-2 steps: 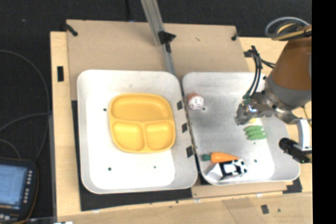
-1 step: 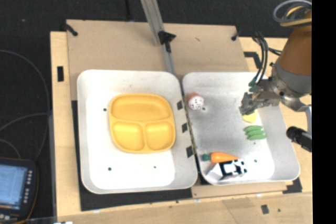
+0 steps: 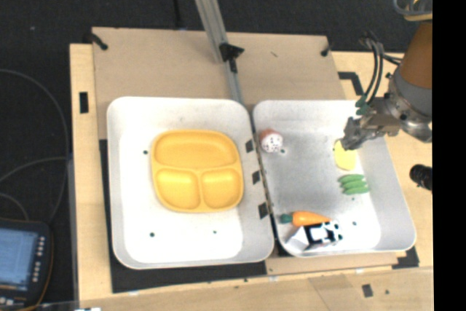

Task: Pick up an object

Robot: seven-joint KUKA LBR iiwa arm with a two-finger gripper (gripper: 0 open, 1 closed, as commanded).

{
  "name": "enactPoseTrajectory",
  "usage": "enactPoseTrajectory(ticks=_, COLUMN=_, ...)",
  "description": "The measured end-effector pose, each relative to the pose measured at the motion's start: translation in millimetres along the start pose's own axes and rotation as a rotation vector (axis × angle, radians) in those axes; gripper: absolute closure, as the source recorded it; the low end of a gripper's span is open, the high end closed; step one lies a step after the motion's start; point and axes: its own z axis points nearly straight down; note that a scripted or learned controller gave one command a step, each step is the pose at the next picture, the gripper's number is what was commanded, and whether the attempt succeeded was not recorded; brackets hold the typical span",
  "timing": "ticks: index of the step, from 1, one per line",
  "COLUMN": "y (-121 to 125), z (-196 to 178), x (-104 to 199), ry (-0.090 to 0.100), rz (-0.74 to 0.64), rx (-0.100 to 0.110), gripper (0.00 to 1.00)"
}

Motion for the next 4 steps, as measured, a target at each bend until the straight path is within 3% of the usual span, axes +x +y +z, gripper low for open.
enactPoseTrajectory(ticks=2, y=57.0, z=15.5, x=87.5, ry=0.000, rz=-0.002, rx=0.004, gripper=1.00)
enactPoseTrajectory(ticks=3, y=80.1, z=29.0, x=143.7, ry=0.001, rz=-0.002, rx=0.004, gripper=1.00)
enactPoseTrajectory(ticks=4, y=94.1, z=38.2, x=180.6, ry=0.000, rz=0.000, rx=0.004, gripper=1.00)
